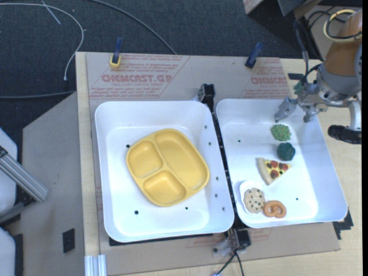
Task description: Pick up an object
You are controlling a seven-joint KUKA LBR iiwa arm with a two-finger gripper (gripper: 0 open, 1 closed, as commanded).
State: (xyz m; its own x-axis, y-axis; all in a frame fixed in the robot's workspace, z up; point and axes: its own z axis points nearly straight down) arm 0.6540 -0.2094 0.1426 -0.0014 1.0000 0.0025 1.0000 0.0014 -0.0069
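The right bin (322, 171) holds several toy foods. A light green broccoli piece (280, 132) lies near its back, with a darker green piece (286, 151) just in front of it. A pizza slice (272, 169) sits mid-bin, and a cookie (253, 199) and a small orange pretzel (275, 210) rest at the front left corner. My gripper (296, 112) hangs over the bin's back edge, a little behind the light green broccoli. Its fingers (283, 110) are open, with nothing between them.
A yellow three-compartment tray (167, 167) lies in the middle of the left bin (115, 125). The bins meet at a black clamp (206, 92). Two blue clips (117, 52) hold the cardboard sheet at the back. The arm's orange band (344, 55) is at the right.
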